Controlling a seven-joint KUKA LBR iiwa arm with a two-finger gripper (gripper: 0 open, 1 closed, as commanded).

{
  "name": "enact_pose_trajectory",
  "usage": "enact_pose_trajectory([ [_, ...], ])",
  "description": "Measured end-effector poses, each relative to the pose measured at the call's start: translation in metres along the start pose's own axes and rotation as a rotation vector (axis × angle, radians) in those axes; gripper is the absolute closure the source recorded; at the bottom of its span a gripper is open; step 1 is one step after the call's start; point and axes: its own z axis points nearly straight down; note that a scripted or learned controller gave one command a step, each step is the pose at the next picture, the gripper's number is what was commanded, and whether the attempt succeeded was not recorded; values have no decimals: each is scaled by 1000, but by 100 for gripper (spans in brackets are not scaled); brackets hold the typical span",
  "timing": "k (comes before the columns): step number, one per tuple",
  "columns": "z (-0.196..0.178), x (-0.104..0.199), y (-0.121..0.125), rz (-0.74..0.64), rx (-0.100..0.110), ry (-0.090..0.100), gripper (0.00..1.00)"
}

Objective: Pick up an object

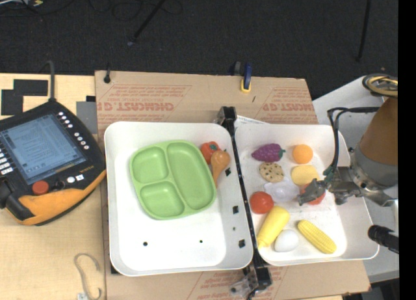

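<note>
Right bin (351, 248), toy food: 1 purple grape bunch (267, 153), 1 orange (302, 153), 1 cookie (271, 172), 1 lemon (303, 175), 1 tomato (261, 202), 1 egg (285, 241), 2 corn cobs (272, 224) (316, 236). Gripper (313, 192) low just right of lemon; can't tell its state. Left bin (130, 240): 1 green divided plate (172, 179), w/ 1 carrot (220, 162) touching its right edge.

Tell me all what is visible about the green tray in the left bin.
The green tray is a light green, smooth, plastic-looking plate with rounded corners and three compartments: one long on its right side, two smaller on its left. All three look empty. It lies flat and a little turned in the left bin, toward the far side. An orange toy at its far right corner seems to touch its rim.
</note>
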Motion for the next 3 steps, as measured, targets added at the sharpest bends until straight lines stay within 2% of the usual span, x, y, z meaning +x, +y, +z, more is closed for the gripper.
enact_pose_trajectory([
  [1,-7,0,3,-2,-14,-3,0],
  [2,57,0,-1,-3,-7,0,0],
  [3,95,2,0,-4,-12,-1,0],
])
